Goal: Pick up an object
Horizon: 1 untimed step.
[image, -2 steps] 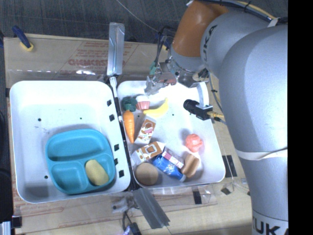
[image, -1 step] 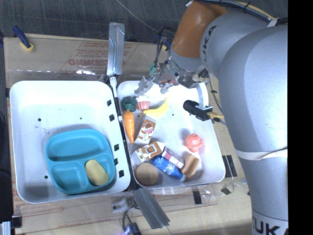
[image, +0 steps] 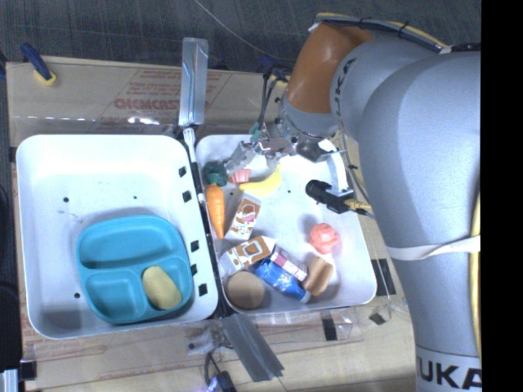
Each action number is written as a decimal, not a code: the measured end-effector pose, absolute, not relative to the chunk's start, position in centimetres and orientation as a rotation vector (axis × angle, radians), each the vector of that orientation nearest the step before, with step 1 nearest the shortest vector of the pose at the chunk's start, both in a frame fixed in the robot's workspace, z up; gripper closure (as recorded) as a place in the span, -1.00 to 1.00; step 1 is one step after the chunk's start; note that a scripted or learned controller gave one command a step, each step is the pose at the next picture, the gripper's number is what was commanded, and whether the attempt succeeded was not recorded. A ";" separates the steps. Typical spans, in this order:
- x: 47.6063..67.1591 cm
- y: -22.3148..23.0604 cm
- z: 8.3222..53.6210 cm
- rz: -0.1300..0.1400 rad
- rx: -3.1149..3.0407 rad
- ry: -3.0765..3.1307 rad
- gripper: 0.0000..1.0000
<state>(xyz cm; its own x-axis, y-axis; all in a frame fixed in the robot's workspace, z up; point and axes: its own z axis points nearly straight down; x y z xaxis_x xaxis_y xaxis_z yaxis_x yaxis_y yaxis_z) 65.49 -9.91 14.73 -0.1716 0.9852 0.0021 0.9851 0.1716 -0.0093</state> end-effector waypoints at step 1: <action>65.6 -9.9 9.1 0.008 -1.696 -2.639 -1.00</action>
<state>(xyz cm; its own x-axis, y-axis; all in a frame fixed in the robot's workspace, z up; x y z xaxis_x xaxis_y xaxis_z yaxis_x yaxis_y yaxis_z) 65.55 -9.91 9.08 -0.4152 0.9097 0.0014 0.9097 0.4152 -0.0069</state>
